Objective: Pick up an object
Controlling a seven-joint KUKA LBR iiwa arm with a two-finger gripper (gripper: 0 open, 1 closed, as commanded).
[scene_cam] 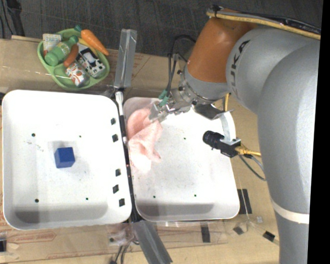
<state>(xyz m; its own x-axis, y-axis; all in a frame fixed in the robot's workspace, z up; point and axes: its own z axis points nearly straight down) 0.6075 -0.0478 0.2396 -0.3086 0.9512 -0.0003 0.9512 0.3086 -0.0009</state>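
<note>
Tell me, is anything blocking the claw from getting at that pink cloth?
Nothing visible does. The claw is already at the top end of the pink cloth, which lies along the left wall of the right bin. The only other loose object, a blue cube, sits apart in the left bin.

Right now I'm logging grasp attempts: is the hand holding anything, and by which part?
It seems to hold the soft pink cloth by its top corner, where the hand meets it in the right white bin; the grip itself is unclear.
</note>
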